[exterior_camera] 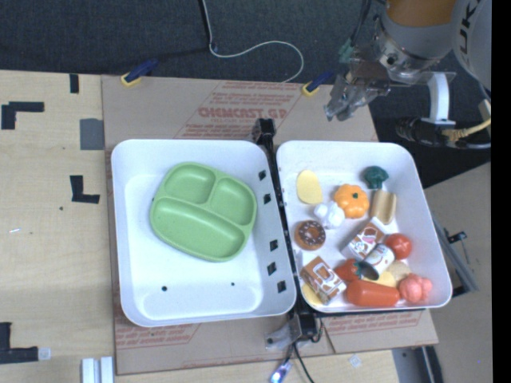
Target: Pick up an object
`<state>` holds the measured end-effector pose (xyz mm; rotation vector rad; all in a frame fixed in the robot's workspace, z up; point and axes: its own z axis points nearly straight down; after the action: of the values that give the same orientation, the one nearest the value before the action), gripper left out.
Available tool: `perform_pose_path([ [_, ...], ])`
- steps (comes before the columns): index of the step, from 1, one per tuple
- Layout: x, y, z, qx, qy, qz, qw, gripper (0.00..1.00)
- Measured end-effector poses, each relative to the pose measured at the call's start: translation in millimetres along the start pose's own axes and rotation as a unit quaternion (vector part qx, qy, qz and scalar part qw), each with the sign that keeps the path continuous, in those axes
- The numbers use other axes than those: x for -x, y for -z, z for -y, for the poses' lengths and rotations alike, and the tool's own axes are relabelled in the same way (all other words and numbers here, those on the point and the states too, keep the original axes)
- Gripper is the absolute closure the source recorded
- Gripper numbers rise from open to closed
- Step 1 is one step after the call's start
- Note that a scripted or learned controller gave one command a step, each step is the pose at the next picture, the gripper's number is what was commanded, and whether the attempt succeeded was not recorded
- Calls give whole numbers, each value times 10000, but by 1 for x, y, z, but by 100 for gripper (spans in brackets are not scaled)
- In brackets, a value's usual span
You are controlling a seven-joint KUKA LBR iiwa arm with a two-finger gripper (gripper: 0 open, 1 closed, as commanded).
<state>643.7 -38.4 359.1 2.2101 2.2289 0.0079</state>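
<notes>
Cardboard sheet [231,106] under both bins; dark floor behind. Right bin [415,170]: toy food, including orange pumpkin [351,201]. Gripper [345,106] above cardboard, empty; finger state: cannot tell.

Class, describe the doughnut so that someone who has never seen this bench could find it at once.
Look at the right-hand white bin, the one crowded with toy food. Near its left wall, below the pale yellow piece, lies the doughnut. It is the only round brown ring there, with a hole in its middle.

Even, soft overhead light; faint shadows, mild glare on white bins [132,214], slight blur.
</notes>
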Motion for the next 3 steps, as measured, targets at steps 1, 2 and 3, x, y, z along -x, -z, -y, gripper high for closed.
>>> perform_pose_path([
  [1,10,53,59,-15,-41,11,10000,100],
  [2,28,104,114,-14,-48,13,10000,100],
  [3,47,134,161,-24,-48,13,10000,100],
])
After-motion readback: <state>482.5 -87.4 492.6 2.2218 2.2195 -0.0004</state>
